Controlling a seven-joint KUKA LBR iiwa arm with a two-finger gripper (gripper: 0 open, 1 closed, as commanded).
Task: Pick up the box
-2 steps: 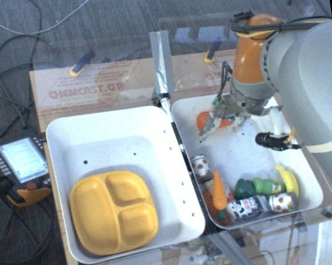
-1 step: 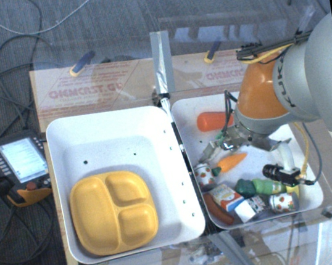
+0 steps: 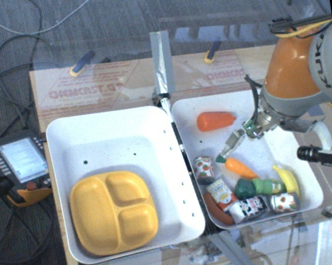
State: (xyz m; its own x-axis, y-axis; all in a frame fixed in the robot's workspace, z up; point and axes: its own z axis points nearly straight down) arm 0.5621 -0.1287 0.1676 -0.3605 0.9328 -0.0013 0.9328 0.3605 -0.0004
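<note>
A small box (image 3: 220, 190) with a white, orange and blue label lies in the right bin (image 3: 243, 101), near its front left among other toy groceries. My gripper (image 3: 231, 143) hangs over the middle of the right bin, slanting down and to the left from the grey wrist. Its tip is just above the green end of a small carrot (image 3: 241, 167). The box sits below and to the left of the tip, apart from it. Nothing is visibly held.
The right bin also holds a large orange piece (image 3: 216, 119) at the back, a round can (image 3: 203, 168), a cow-patterned carton (image 3: 250, 208), green items (image 3: 254, 187), a banana (image 3: 288, 179) and a strawberry can (image 3: 282, 202). A yellow divided plate (image 3: 113, 212) lies in the left bin (image 3: 103, 132).
</note>
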